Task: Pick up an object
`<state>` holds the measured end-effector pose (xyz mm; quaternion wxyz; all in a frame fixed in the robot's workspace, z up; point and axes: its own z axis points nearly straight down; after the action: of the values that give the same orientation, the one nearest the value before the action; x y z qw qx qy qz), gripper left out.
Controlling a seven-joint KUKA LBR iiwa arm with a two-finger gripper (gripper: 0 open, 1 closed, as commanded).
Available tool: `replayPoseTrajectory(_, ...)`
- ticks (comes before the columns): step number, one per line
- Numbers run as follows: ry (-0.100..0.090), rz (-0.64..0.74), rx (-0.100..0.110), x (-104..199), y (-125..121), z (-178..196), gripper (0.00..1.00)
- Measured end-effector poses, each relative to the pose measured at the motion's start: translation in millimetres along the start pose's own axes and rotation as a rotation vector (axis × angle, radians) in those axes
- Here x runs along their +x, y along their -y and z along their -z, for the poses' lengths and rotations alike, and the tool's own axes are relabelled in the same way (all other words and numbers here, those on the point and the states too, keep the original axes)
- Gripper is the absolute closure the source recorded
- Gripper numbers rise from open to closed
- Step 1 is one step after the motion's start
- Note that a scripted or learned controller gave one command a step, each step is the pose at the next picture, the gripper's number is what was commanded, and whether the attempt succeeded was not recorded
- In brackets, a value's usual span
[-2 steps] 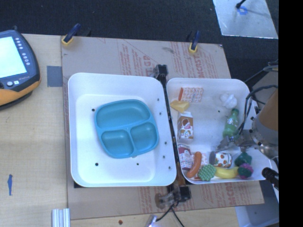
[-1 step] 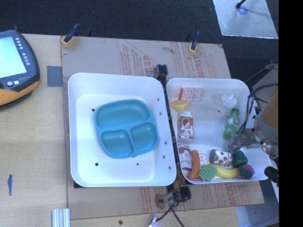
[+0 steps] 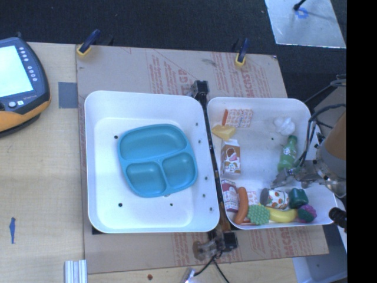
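The right white bin [image 3: 259,103] holds several small things: a green bottle [image 3: 287,152], a dark green block [image 3: 298,196], a small printed can [image 3: 274,198], a yellow banana [image 3: 281,216], a purple piece [image 3: 306,214], a green spiky piece [image 3: 258,214] and a red sausage [image 3: 242,199]. My gripper [image 3: 290,181] hangs low over the bin's right side, just below the green bottle and just above the can and the dark green block. It looks open, and nothing shows between its fingers.
The left white bin [image 3: 100,158] holds a blue divided plate [image 3: 157,159]. A brown-and-white packet [image 3: 231,159], a yellow wedge [image 3: 223,131], a red-and-white packet [image 3: 238,117] and a white crumpled piece [image 3: 284,124] lie in the right bin. A tablet-like device [image 3: 17,84] sits far left.
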<state>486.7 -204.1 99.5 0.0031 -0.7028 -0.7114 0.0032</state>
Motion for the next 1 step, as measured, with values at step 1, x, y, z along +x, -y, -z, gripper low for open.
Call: replayPoseTrajectory(1, -0.001, -0.005, -0.004, -7.6, 10.7, -9.0, 0.00)
